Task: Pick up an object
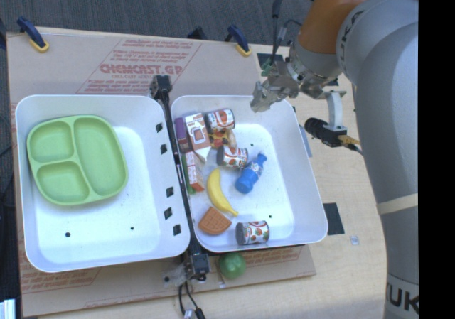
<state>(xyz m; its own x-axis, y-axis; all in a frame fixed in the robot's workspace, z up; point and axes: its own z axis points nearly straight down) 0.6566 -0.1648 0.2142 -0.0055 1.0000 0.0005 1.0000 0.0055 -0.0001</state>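
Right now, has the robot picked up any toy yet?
Not yet. The gripper is over the far edge of the right bin, with no toy visible between its fingers. The banana, blue bottle and cans all lie in the bin. Reaching down, grabbing and lifting are all left.

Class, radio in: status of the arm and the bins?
Gripper above right bin's far rim, nothing held. Banana, blue bottle, cans unpicked. Green plate in left bin.
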